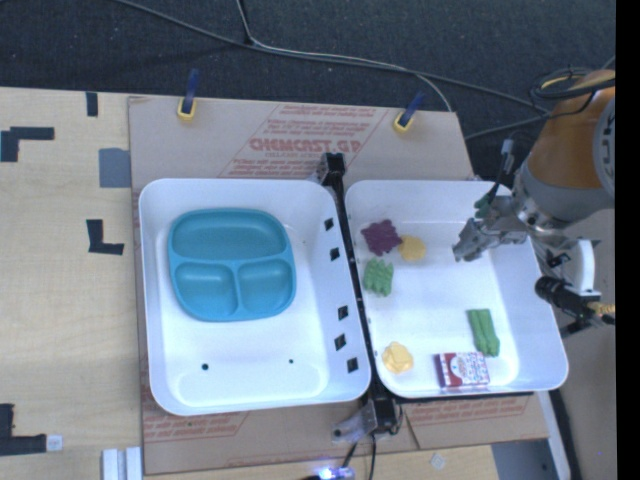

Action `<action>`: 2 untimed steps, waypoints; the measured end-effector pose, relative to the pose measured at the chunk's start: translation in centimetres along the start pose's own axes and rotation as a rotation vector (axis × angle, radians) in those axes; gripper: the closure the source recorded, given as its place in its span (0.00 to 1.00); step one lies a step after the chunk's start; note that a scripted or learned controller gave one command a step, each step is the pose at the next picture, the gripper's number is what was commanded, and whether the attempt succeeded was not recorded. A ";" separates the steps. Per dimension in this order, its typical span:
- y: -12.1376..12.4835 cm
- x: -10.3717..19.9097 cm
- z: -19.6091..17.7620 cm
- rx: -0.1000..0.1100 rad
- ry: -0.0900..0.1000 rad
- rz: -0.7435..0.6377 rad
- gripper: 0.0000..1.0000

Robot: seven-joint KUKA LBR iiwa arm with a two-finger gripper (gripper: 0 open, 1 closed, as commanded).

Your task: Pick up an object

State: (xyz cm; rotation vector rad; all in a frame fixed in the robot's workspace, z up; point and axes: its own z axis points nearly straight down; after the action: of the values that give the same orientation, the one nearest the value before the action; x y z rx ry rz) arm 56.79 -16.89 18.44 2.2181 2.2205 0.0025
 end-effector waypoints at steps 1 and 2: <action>1.1 0.0 -4.8 0.000 0.000 -0.001 1.00; 1.2 0.1 -9.3 0.000 0.000 -0.001 1.00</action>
State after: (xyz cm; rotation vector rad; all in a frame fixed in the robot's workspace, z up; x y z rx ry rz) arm 57.94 -16.81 27.75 2.2166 2.2216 0.0028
